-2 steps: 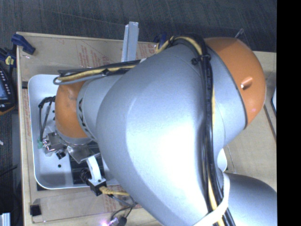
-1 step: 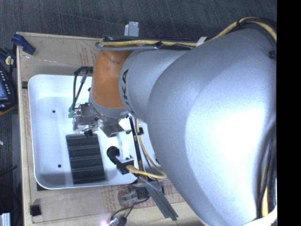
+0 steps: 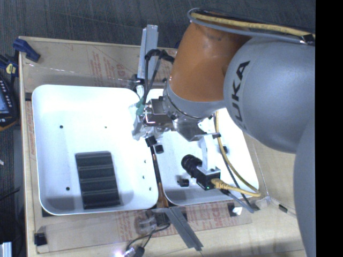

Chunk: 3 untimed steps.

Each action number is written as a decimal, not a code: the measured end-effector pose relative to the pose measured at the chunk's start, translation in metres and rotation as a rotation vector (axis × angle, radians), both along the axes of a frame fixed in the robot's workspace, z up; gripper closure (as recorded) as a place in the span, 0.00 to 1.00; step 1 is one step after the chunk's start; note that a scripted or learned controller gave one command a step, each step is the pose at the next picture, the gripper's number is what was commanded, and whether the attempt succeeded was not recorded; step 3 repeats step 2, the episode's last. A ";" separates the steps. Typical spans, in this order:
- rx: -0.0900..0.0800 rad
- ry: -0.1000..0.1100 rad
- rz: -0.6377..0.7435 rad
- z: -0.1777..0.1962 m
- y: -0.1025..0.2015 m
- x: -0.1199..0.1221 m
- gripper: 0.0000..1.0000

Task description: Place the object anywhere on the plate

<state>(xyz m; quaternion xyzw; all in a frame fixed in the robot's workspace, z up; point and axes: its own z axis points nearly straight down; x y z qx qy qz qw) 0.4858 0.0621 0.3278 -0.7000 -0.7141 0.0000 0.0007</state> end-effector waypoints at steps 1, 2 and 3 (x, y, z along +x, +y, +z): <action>-0.001 0.003 0.120 -0.050 -0.030 -0.009 1.00; -0.002 0.006 0.282 -0.169 0.053 -0.011 1.00; -0.002 0.006 0.282 -0.169 0.053 -0.011 1.00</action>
